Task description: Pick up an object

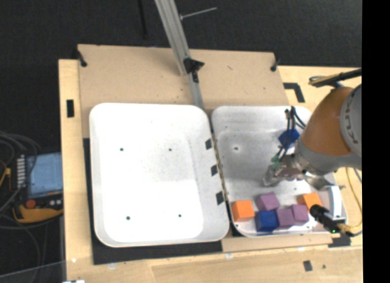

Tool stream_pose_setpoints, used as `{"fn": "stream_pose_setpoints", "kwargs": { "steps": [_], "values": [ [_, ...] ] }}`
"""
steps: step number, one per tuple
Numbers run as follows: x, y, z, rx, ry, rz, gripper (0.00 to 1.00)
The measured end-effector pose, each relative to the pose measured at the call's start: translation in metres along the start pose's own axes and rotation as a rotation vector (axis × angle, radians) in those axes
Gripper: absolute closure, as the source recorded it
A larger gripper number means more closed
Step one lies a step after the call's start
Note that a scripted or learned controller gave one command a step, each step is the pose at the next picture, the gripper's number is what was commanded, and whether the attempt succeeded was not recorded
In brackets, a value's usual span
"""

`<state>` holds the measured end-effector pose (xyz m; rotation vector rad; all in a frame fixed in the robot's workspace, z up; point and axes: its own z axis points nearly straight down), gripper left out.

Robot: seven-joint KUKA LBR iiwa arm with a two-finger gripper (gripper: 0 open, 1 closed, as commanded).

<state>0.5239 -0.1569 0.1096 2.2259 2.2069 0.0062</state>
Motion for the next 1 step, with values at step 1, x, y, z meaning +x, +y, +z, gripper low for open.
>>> {"fn": "stream_pose_setpoints", "kwargs": {
  "steps": [1],
  "values": [
    [-0.0073,-0.0065,-0.0538,0.001,0.0,-0.004,1.0]
  ]
}}
